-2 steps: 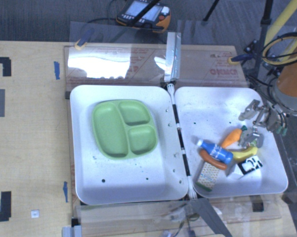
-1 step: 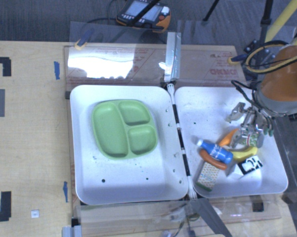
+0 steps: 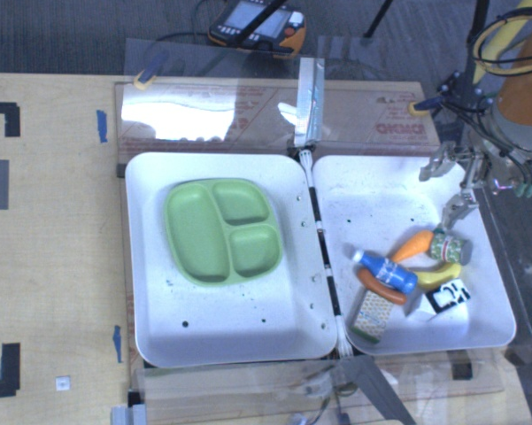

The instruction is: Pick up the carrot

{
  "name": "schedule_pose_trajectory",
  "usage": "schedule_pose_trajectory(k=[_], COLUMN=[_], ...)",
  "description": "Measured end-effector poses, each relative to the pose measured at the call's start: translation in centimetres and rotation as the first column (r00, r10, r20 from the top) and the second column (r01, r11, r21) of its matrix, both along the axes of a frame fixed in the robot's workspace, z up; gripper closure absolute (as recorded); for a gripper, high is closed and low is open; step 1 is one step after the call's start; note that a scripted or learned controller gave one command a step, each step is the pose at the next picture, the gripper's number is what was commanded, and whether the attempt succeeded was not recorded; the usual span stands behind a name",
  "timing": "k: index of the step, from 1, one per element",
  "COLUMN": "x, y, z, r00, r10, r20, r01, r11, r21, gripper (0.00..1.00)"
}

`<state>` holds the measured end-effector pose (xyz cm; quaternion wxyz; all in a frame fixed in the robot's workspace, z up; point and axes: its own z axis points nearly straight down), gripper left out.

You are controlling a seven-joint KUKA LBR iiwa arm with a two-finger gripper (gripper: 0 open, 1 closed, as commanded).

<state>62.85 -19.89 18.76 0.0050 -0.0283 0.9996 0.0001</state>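
Bright overhead light; glare on clear panel (image 3: 195, 113); slightly soft focus.

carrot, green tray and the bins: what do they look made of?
Carrot: likely smooth moulded plastic, a toy; even orange with a soft sheen.
Green tray: probably matte plastic; uniform pale green, rounded moulded compartments.
Bins: seemingly glossy white plastic; rounded rims, glare patches and dark specks.

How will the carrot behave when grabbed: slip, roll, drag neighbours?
The carrot looks like smooth moulded plastic, so probably stiff, light and slippery. Its tapered round shape may roll. It lies against the green can, which could shift too.
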Motion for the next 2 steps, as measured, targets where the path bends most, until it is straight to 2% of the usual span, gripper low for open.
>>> schedule_pose_trajectory(k=[1, 2], x=[-3.4, -3.0], y=[0.1, -0.7], z=[-5.7, -10.1], r00=[0.998, 0.99], r10=[-0.057, 0.143], r20=[-0.004, -0.003], r01=[0.057, -0.143], r11=[0.998, 0.99], r21=[0.001, -0.001], gripper=[0.0, 0.0])
